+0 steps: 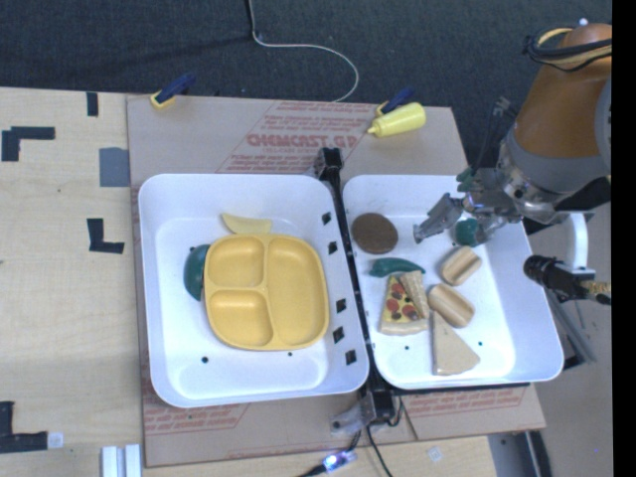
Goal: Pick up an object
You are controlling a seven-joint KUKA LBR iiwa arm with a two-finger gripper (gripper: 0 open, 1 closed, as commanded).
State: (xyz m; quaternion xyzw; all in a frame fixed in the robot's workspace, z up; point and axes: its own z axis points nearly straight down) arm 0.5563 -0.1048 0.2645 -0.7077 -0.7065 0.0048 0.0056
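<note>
The pincer (455, 223) is hovering over the right white bin (517, 351), gripping a small teal round object (466, 233) between its fingers, above a tan bread roll (461, 263).

i work in a robotics lab: two white bins (159, 266) clamped onto a cardboard sheet (288, 137), toy food (404, 303), taped markers, loose cable (298, 43).
</note>
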